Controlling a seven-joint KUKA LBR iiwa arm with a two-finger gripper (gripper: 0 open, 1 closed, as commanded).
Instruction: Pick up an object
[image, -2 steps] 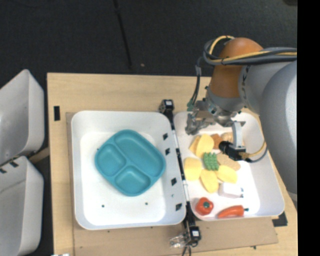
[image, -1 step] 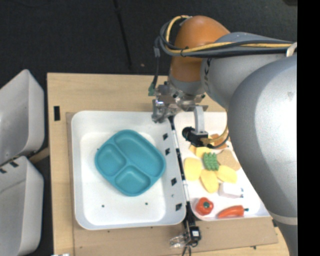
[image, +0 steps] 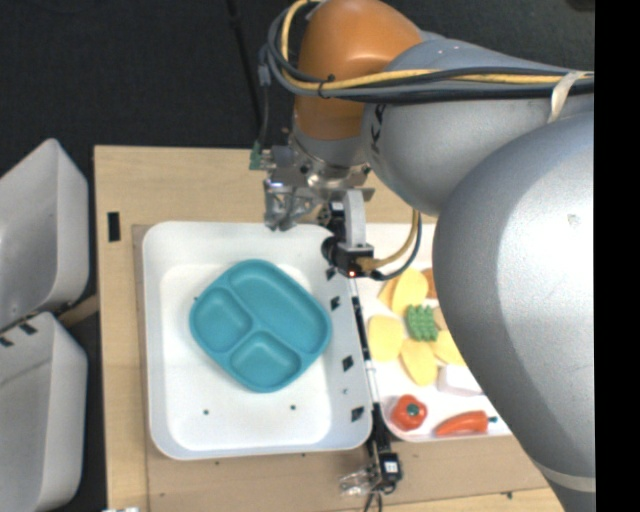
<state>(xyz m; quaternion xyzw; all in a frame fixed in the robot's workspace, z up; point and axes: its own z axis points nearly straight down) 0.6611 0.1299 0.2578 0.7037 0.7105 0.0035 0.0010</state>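
A teal divided plate (image: 260, 323) lies flat in the middle of the left white bin (image: 170, 400). My gripper (image: 290, 208) hangs over that bin's back edge, above and slightly right of the plate and apart from it. Nothing can be seen in its grasp. The right bin (image: 398, 265) holds toy food: yellow pieces (image: 385, 335), a green bumpy piece (image: 422, 321), a red tomato (image: 408, 411) and an orange-red pepper (image: 462, 424). The arm's big grey body hides much of that bin.
The bins sit side by side on a wooden bench (image: 120, 190), with a black-marked divider rim (image: 352, 330) between them. White padded shapes (image: 35, 230) stand off the bench at the left. A cable (image: 400, 262) loops down beside the wrist.
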